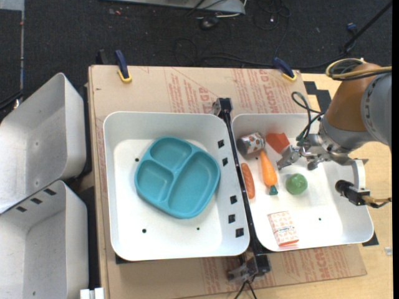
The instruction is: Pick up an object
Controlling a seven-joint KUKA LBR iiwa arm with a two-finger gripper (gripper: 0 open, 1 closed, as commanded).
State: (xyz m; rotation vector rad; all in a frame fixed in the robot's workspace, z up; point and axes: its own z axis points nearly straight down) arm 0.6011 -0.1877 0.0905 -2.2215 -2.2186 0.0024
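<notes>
So, biggest stuff first: two white bins side by side, the left bin (124, 229) with a teal divided plate (177, 176) in it, well off to the left of the fingers. The right bin (336, 232) has all the small toys. The gripper (299, 156) sits over its upper middle, and honestly I can't tell if the fingers are spread or closed. A toy carrot (269, 170), orange with a green tip, lies just left of the fingers. Further left there's an orange hot dog (248, 180) along the bin wall. A small carton (283, 228) lies below, near the front. A round green ball (297, 184) sits just below the fingers.
</notes>
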